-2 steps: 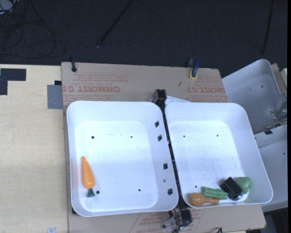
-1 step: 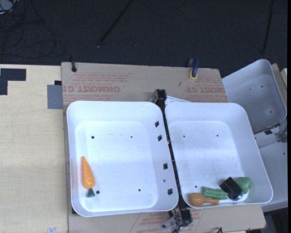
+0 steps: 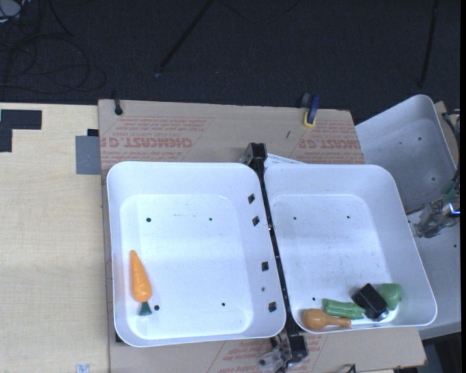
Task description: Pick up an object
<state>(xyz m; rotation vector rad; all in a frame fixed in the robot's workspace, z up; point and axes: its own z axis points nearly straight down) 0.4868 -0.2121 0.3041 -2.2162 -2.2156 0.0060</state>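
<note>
We look down on a pale wooden bench (image 3: 39,231) with a sheet of brown cardboard (image 3: 217,134) laid over it, printed lettering showing along its far edge, and beyond that a dark floor strewn with cables (image 3: 39,45). A blue-and-yellow clamp (image 3: 311,109) grips the far edge of the cardboard, and a grey metal plate (image 3: 412,142) stands tilted at the right. On the cardboard sit two shallow white bins side by side, joined by a black bracket strip down the middle. In the left bin (image 3: 179,179) we see one orange carrot (image 3: 140,278) with a green top, lying near the left wall toward the near corner. In the right bin (image 3: 334,181), the things are huddled in the near right corner: a black block (image 3: 370,300) resting on a green piece (image 3: 389,294), a green pod-shaped thing (image 3: 342,309) just beside it, and an orange pear-shaped thing (image 3: 323,320) against the near wall. Whether the gripper is released or clenched we cannot tell.
</note>
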